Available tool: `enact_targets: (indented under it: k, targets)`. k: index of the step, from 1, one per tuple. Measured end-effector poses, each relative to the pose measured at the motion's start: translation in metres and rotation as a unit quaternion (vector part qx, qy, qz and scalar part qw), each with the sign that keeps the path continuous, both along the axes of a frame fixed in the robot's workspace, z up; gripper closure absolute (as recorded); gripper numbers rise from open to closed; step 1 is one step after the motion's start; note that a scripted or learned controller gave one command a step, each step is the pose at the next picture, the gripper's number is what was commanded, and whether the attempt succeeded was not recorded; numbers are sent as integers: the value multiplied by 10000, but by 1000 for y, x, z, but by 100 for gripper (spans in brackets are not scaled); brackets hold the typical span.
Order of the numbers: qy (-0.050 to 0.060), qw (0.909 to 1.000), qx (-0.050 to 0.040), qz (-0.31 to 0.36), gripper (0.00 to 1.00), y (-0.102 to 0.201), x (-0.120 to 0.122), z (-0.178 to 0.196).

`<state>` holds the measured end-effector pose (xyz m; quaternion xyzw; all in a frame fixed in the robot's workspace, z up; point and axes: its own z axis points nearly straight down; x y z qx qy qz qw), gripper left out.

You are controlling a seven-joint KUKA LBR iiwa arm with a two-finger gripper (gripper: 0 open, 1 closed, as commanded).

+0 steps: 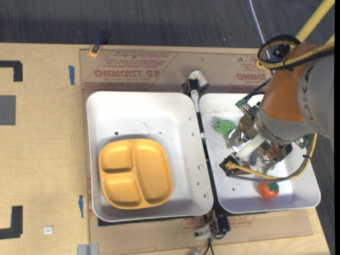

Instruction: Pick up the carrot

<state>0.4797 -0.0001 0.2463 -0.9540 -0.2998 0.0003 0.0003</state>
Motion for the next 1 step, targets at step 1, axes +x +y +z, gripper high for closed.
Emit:
enact_targets:
  k: [1]
  targets:
    - [15, 9839, 11, 1790, 0, -4, 39, -62]
